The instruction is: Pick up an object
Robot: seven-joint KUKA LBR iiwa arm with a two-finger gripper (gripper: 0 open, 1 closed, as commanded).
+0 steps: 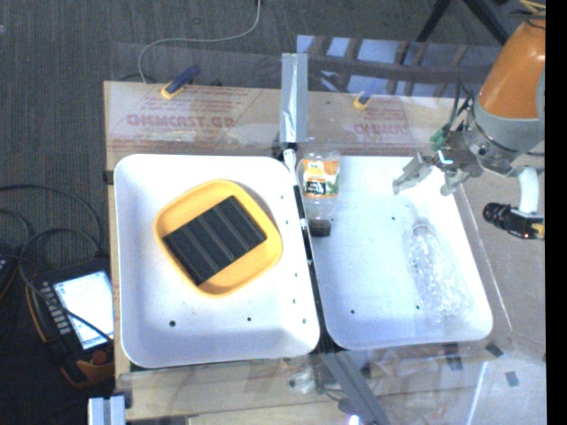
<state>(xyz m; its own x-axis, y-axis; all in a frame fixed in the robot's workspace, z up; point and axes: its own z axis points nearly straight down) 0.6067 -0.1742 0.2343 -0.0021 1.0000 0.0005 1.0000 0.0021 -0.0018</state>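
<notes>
Seen from above at a slant, a wooden surface (213, 113) carried two shallow white plastic bins side by side. In the right bin (372, 317), a clear, crinkled plastic bottle (434, 268) lay on its side toward the bin's right wall, its length running from the far end toward the near end, its body see-through and hard to pick out against the white floor. A second small clear bottle with an orange and green label and a dark cap (318, 189) lay along the left wall of the same bin, cap pointing toward the near side, just beside the seam between the two bins. The left bin (151, 326) held a rounded yellow plastic tray (173, 215) with a flat black ribbed rectangular slab (215, 238) resting on top of it, turned at an angle. The grey arm with its orange band (514, 73) reached in from the right, its wrist tilted down and leftward over the far right corner of the right bin. Its pincer (431, 177) hung above that corner with the two fingers spread apart, nothing between them, well apart from the labelled bottle and short of the crinkled one.
</notes>
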